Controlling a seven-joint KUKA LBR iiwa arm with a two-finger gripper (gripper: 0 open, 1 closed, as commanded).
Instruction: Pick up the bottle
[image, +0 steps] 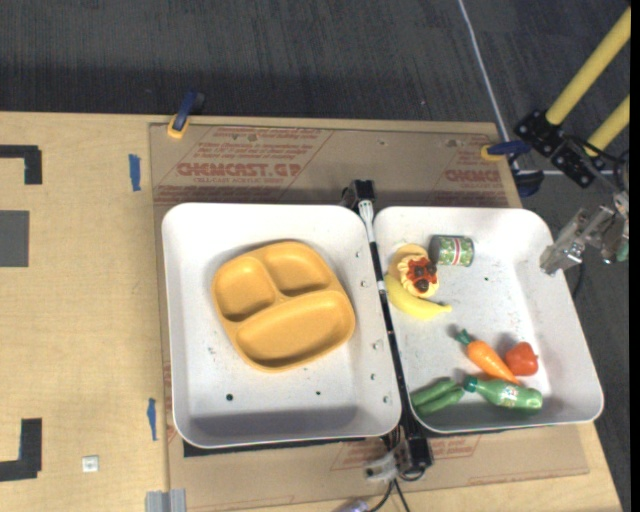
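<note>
The green bottle (508, 395) lies on its side at the front of the right bin (560, 330), near the front right corner, with its neck pointing left toward the carrot. My gripper (562, 252) hangs over the right bin's far right rim, well behind the bottle and apart from it. Nothing shows in its grasp.
The right bin also holds a carrot (484, 355), a red pepper (521, 358), green pea pods (438, 394), a banana with a red-topped toy (416, 285) and a small green can (452, 250). A yellow divided plate (284, 302) fills the middle of the left bin (190, 330).
</note>
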